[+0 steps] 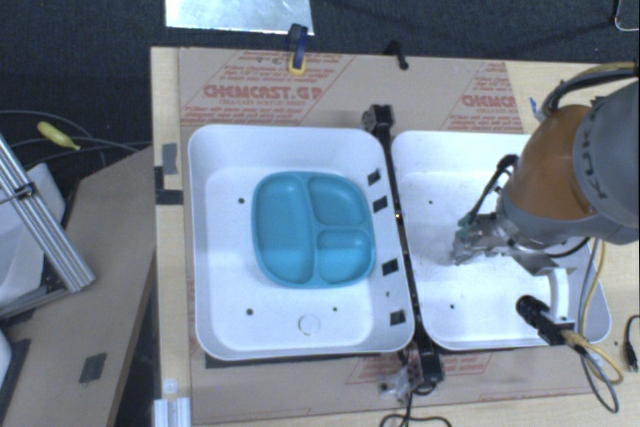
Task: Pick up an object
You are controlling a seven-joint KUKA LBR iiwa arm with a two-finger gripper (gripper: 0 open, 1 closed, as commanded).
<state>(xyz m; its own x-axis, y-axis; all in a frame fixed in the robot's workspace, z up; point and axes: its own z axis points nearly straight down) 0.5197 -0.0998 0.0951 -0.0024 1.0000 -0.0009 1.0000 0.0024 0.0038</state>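
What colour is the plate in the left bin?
Blue. The plate shows clearly in the camera view, lying in the left bin.

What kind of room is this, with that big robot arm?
Probably a robot test lab: the grey and orange arm reaches over two white bins on a bench, one holding a blue divided plate, with cables about.

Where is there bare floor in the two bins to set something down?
Left bin: the blue divided plate fills the centre, leaving narrow strips along the walls, widest at the near edge. Right bin: bare floor between the centre divider and the gripper; its right side is crowded by the arm.
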